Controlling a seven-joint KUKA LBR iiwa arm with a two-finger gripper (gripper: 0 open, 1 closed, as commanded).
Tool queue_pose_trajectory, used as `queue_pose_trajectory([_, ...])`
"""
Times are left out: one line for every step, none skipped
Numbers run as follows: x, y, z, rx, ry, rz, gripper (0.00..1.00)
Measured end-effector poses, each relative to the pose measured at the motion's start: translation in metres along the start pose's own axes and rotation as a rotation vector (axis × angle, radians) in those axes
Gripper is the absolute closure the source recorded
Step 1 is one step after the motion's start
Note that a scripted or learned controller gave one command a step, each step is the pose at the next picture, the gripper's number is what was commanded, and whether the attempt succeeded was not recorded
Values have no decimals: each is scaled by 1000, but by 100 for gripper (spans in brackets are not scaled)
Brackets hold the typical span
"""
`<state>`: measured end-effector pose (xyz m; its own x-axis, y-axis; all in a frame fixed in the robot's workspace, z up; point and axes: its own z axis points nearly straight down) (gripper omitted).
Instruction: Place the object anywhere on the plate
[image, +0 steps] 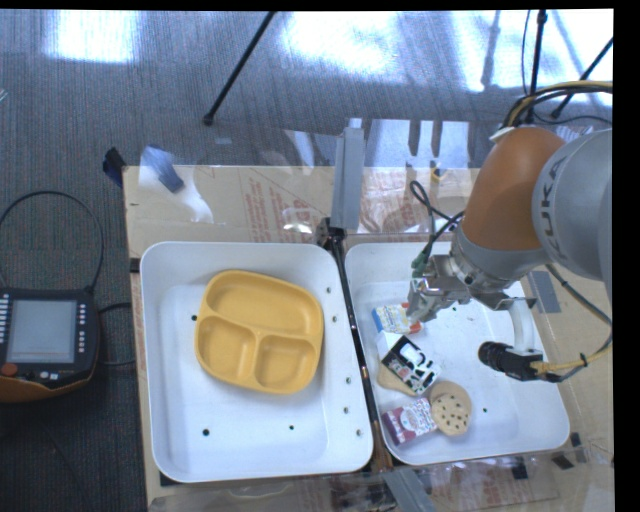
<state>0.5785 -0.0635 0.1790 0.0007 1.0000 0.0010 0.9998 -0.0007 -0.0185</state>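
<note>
A yellow plate (262, 330) with three compartments lies in the left white bin (170, 400). My gripper (419, 304) hangs low over the left part of the right bin (520, 415). It is just right of a small blue and white carton (391, 319), touching or nearly touching it. Nothing shows clearly between the gripper's tips. In front of the carton lies a black and white packet (411, 364), resting partly on a tan flat piece (386, 379).
A round speckled cookie (450, 407) and a dark red packet (406, 423) lie at the right bin's front. The ridge between the bins (352, 340) separates the gripper from the plate. A teach pendant (45, 335) sits off the bench at left.
</note>
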Motion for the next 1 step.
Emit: queue_pose_trajectory([-39, 13, -61, -19, -2, 0, 100])
